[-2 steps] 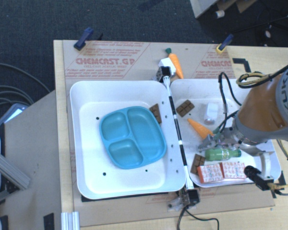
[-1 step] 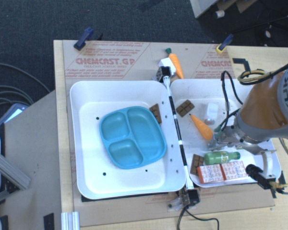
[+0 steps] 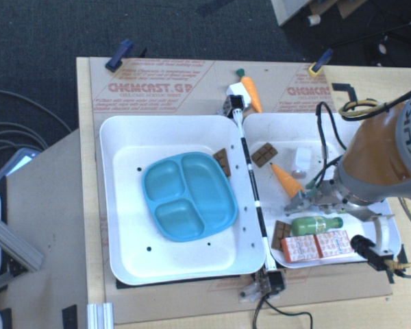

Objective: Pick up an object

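Observation:
The right bin [image 3: 288, 125] holds an orange carrot [image 3: 285, 177], a brown chocolate piece [image 3: 263, 155], a clear plastic item [image 3: 303, 159], a green bottle [image 3: 316, 224] lying on its side, a red and white box [image 3: 318, 246] and another brown piece [image 3: 281, 233]. My gripper [image 3: 299, 201] hangs low in this bin, just below the carrot's thick end and just above the green bottle. The wrist hides what lies under it. Nothing visibly sits in the gripper.
The left bin [image 3: 123, 142] carries a blue divided plate [image 3: 189, 196] and a brown chocolate piece [image 3: 222, 162] at its right wall. A second carrot [image 3: 251, 93] lies on the bench behind the bins. Black cables [image 3: 323, 125] loop over the right bin's back.

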Robot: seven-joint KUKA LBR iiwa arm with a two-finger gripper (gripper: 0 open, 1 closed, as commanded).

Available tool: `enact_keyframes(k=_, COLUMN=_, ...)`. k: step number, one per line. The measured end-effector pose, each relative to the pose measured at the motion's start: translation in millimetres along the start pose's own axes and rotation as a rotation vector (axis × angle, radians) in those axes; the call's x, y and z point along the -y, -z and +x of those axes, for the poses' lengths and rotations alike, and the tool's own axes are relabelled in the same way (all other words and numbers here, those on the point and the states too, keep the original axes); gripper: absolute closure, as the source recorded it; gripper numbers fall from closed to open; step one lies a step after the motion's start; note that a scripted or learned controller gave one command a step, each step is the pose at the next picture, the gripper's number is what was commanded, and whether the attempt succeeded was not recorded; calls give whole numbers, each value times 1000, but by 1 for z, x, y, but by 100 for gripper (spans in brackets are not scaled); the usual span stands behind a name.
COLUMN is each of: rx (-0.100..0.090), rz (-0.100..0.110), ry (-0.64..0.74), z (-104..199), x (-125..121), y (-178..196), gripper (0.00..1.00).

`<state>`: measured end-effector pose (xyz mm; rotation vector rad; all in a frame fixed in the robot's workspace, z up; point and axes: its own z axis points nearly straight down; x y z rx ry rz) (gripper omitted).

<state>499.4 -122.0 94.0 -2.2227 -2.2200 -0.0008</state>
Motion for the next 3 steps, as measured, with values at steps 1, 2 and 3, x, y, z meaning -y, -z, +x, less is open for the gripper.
enact_keyframes(k=1, rx=0, rz=0, ry=2, z=22, x=-40, y=-10, gripper=0)
enact_keyframes(k=2, rx=0, rz=-1, ry=1, z=22, x=-40, y=0, gripper=100)
enact_keyframes(k=3, rx=0, rz=0, ry=2, z=79, x=-33, y=118, gripper=100)
